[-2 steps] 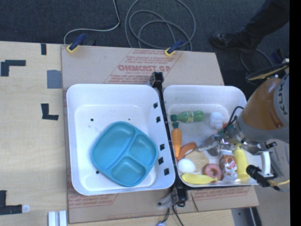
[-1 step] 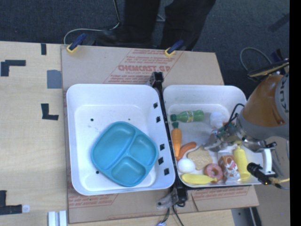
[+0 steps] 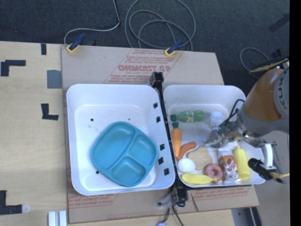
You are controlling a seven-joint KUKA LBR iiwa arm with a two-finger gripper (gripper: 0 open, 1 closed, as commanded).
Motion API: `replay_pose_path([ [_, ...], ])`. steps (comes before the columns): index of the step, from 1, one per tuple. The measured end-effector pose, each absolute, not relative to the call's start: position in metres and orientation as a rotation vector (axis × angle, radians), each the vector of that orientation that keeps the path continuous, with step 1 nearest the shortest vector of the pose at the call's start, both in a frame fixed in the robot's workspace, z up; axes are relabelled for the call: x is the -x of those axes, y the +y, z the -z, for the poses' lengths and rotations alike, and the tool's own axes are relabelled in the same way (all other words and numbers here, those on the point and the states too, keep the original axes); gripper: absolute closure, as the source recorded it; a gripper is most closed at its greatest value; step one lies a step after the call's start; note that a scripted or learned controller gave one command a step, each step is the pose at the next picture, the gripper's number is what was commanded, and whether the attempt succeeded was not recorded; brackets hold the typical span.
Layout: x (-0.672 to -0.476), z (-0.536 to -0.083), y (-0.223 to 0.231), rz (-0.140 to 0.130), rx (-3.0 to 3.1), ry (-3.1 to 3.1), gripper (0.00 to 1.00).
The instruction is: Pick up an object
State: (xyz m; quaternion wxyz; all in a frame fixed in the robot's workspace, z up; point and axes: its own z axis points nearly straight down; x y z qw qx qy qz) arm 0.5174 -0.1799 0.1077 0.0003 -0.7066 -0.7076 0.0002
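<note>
Hovering low at right of frame: gripper (image 3: 217, 138) in the right bin (image 3: 197, 92), finger state indiscernible; nothing lifted, 1 pick pending

At the right of the frame the arm (image 3: 265, 105) is a rounded grey body with a broad orange band across it, glossy under the light. Thin dark cables run along its lower left side to the gripper (image 3: 217, 138), a small part of dark and silvery metal. A white bracket with a black fitting shows at the lower right.
</note>
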Motion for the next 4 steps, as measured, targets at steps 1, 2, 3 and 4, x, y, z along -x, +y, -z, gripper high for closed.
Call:
replay_pose_path([
  [1, -0.509, -0.131, -0.158, 0.001, 2.217, -2.224, 1.00],
  [2, -0.507, -0.172, -0.149, 0.003, 2.220, -2.225, 1.00],
  [3, -0.522, -0.189, -0.135, 0.001, 2.218, -2.225, 1.00],
  [4, -0.591, -0.184, -0.065, 0.006, 2.210, -2.231, 1.00],
])
